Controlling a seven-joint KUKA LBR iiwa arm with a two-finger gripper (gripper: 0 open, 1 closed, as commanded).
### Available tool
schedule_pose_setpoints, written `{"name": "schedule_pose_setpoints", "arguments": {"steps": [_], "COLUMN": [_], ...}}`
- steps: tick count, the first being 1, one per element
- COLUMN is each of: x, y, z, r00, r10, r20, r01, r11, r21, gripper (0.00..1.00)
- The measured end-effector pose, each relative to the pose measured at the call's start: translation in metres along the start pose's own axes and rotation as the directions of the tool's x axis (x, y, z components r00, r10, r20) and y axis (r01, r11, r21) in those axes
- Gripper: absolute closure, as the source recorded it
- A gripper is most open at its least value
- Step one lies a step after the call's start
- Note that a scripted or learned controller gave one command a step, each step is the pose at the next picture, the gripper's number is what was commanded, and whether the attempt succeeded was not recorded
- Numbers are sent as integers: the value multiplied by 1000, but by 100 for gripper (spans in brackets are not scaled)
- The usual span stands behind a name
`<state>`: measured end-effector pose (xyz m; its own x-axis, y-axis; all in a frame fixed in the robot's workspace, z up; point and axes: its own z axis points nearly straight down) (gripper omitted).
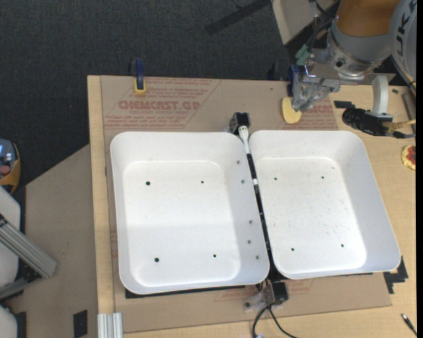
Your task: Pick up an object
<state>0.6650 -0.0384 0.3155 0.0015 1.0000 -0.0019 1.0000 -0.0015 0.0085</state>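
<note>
My gripper (302, 103) hangs beyond the back edge of the right bin (370, 198), near the top right of the camera view. Its grey fingers (309, 92) point down and stand close together. A small pale yellow object (291, 112) shows at their tips, pinched between them and sticking out to the lower left. It hangs over the brown board just behind the bin's rim. The grey arm with its orange band (363, 16) rises out of the top right corner.
The left bin (122, 198) lies beside the right one, with a black divider strip (254, 191) between them. A blue clamp (139, 74) sits at the board's back left. Black cabling (370, 120) and a white part (379, 96) lie right of the gripper.
</note>
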Motion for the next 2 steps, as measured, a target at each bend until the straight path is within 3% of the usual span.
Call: {"name": "schedule_pose_setpoints", "arguments": {"steps": [1, 2], "x": [144, 118], "y": [-3, -27], "z": [119, 24], "r00": [1000, 1000], "r10": [-14, 0], "r20": [-8, -3], "r01": [14, 0], "r11": [1000, 1000], "r21": [21, -1], "gripper": [100, 100]}}
